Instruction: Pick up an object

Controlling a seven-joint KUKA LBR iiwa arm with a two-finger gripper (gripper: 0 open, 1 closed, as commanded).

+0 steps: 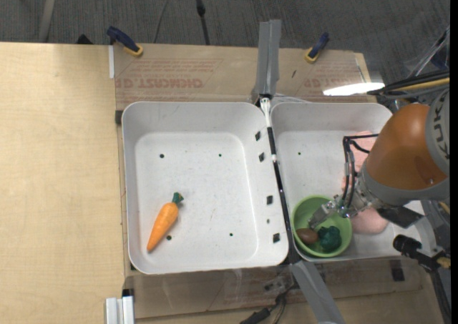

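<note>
Two white bins side by side on the bench. Left bin [143, 172]: one orange carrot [163, 224] with a green top, lying at a slant toward the near left corner, well apart from me. Right bin [308, 144]: a green bowl [304, 214] sits at the near left corner, and inside it a dark green lump [330, 238] beside a small brown piece [308, 235]. Just right of the bowl, something pale pink [369, 222], partly under my wrist. My arm [404, 151] comes in from the right, orange band up. My gripper [340, 209] sits low over the bowl's right rim. Jaws: cannot tell whether apart or closed, my own wrist covers them
</note>
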